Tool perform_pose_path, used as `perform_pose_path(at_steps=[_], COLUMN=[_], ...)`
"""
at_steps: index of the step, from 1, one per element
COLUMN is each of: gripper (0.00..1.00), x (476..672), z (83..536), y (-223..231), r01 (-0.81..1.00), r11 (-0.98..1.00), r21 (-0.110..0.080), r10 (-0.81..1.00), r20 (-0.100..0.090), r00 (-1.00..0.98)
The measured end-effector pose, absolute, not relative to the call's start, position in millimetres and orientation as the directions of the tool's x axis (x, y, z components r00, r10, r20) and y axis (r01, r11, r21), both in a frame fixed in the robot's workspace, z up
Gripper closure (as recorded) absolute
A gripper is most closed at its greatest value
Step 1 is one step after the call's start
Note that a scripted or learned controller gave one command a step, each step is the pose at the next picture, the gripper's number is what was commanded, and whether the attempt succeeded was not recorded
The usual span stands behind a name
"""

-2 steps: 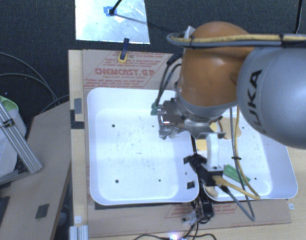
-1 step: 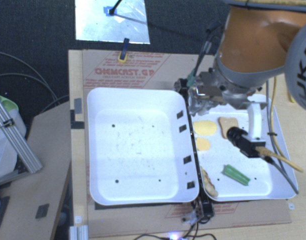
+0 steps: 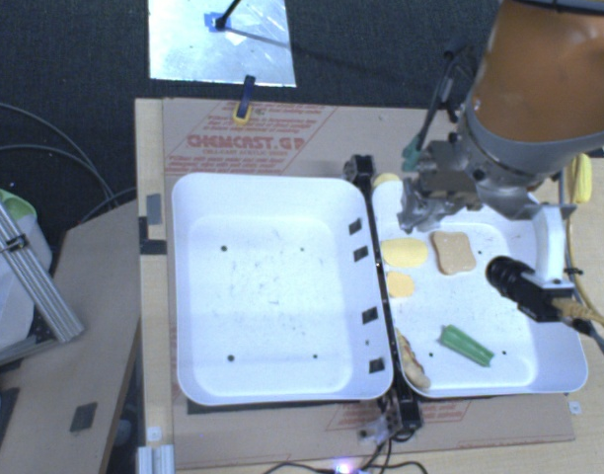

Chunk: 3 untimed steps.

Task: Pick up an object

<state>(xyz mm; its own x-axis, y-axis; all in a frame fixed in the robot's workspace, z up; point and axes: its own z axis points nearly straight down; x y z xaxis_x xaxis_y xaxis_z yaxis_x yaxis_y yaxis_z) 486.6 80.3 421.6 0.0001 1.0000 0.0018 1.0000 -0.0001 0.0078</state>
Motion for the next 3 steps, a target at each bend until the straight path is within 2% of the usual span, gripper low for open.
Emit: perform_pose_path(at_steps=[1,2,3], gripper=[1.0,1.0,1.0], x=[503.2,503.5,485.9], z=[449.4,459.1,405.3], y=[146.6,142.8,88.3], r01=[1.0,1.0,1.0], r11=[0.009,0.007,-0.004], r21=[0.006,0.006,-0.002], r10=[1.0,1.0,1.0], r20=[0.004,0.002,-0.001], r00=[-0.009,-0.007,0.004])
